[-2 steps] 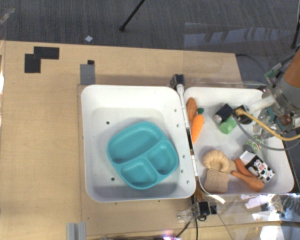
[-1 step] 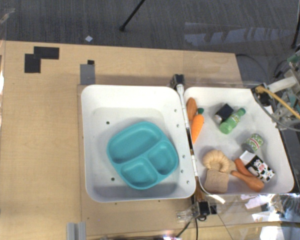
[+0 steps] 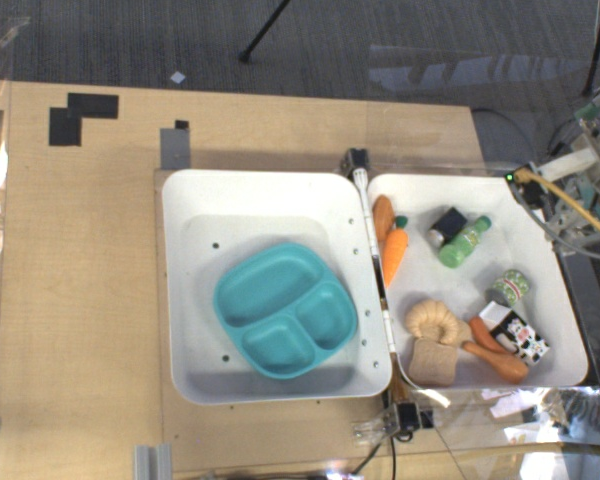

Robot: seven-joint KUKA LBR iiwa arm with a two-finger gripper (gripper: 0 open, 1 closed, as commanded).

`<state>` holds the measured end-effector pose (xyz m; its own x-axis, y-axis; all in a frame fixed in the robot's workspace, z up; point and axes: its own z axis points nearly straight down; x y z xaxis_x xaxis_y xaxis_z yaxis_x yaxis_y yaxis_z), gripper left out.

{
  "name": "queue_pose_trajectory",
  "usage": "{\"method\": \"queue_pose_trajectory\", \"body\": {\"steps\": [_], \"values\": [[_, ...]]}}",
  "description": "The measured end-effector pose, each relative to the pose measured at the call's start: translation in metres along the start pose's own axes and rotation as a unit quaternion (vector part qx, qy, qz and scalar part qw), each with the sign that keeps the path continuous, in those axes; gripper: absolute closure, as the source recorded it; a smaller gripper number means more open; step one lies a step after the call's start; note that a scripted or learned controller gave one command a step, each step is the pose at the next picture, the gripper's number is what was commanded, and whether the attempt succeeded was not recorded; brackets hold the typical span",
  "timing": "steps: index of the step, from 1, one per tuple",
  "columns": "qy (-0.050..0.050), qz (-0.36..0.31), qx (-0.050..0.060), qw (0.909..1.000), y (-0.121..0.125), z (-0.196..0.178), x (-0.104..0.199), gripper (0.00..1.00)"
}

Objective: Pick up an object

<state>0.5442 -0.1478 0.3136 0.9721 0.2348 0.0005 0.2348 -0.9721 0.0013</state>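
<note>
The end effector (image 3: pixel 576 190) sits at the far right, a tangle of grey hardware and yellow cable above the upper right corner of the right shallow white bin (image 3: pixel 565 298). Its working end is too cluttered to read, so I cannot tell whether it is open or closed, and nothing can be seen gripped in it. It appears parked off to the side, which leaves the bin's contents unobstructed.

The candidates for picking all lie in that right bin. Nearest the end effector is a green plastic bottle (image 3: pixel 464 241) lying on its side, touching a small black block (image 3: pixel 446 224). Below it stands a small green-patterned can (image 3: pixel 509 287). Further down, a black-and-white cow-patterned carton (image 3: pixel 521 337) rests against a long orange-red toy sausage (image 3: pixel 496 352). To their left, a tan braided bread roll (image 3: pixel 433 319) touches a square tan slice of toast (image 3: pixel 433 363).

Against the bin's left wall lie two toy carrots end to end, a brownish-orange one (image 3: pixel 382 213) and a brighter orange one with a green top (image 3: pixel 394 252). Their closeness to the wall would probably make them awkward to grasp. The bottle and the can have more room around them and look like easier targets.

The left white bin (image 3: pixel 195 368) holds a teal divided plastic plate (image 3: pixel 285 310), tilted diagonally. Both bins rest on the pale wooden desk (image 3: pixel 80 298).
</note>
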Motion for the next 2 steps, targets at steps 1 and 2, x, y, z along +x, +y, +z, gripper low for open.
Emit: {"method": "queue_pose_trajectory", "body": {"steps": [1, 2], "values": [[0.000, -0.010, 0.000, 0.9999, -0.001, -0.010, 0.002, 1.00], [0.000, -0.017, 0.000, 0.9999, 0.043, 0.004, -0.026, 1.00]]}}
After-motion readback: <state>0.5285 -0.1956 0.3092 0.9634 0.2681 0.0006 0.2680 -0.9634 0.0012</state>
